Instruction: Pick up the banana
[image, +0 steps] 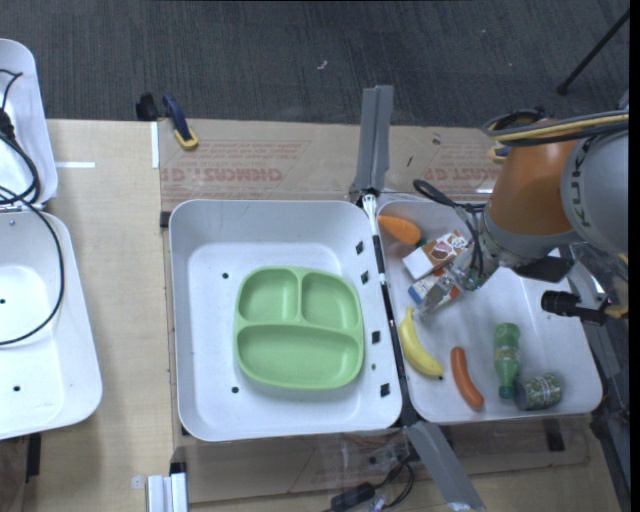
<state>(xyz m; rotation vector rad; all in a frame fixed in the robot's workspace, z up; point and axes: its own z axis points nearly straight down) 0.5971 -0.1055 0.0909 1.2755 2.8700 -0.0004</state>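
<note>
nothing picked yet: the banana (419, 347) lies by the left wall of the right bin (570, 345), untouched. the gripper (455, 283) hovers up near a carton (438, 253); can't tell its grip.

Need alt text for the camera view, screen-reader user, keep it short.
The grey-and-orange arm reaches in from the right, its gripper low in the right bin above the banana, which lies by the bin's left wall. Nearby lie a hot dog, green bottle and carrot; the left bin holds a green divided plate.
</note>
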